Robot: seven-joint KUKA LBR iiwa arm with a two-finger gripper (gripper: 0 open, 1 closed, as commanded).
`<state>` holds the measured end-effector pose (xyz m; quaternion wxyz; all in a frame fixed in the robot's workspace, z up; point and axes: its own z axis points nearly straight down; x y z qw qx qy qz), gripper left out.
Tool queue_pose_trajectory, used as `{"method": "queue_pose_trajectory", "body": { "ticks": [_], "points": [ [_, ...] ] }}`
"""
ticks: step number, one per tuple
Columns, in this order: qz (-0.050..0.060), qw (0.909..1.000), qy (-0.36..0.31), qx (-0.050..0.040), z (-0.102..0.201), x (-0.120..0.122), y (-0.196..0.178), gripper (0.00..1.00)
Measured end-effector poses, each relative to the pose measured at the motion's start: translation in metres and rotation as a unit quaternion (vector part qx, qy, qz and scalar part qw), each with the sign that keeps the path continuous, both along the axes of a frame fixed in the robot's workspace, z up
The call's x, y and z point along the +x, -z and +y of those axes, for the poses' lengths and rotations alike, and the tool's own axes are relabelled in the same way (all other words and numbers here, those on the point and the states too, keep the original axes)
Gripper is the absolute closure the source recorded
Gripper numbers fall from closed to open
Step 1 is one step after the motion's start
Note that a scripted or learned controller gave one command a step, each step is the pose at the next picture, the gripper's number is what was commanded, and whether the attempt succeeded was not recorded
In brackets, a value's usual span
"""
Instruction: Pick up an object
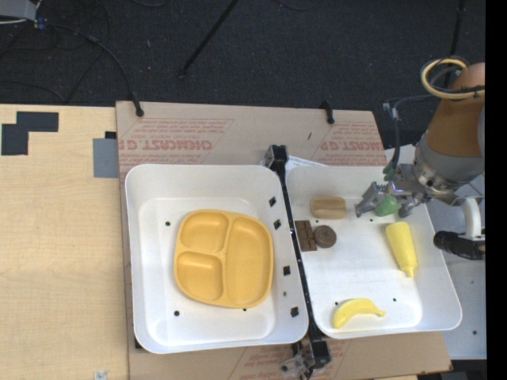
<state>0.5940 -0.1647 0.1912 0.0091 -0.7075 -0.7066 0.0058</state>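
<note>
Gripping a small green object (pixel 386 206), the gripper (pixel 387 202) has its fingers pinched on it low over the right bin (pixel 444 307); lifting clear remains. Just below it lies a yellow bottle (pixel 402 246); left, a tan block (pixel 328 207) and brown disc (pixel 324 236). Nothing obstructs.

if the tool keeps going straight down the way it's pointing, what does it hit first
Most likely the small green object right at the tool, then the right bin floor beneath it. Height above the object is unclear from this slanted view.

Dark carpeted floor (pixel 238 46) strewn with black cables (pixel 103 50), beside a pale wooden tabletop (pixel 55 244) with grey patches.
</note>
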Motion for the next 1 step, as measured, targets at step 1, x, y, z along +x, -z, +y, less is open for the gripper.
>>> {"method": "queue_pose_trajectory", "body": {
  "ticks": [1],
  "points": [
    [-0.006,1.0000,-0.001,-0.0012,0.0002,0.0026,-0.0077,0.00]
  ]
}}
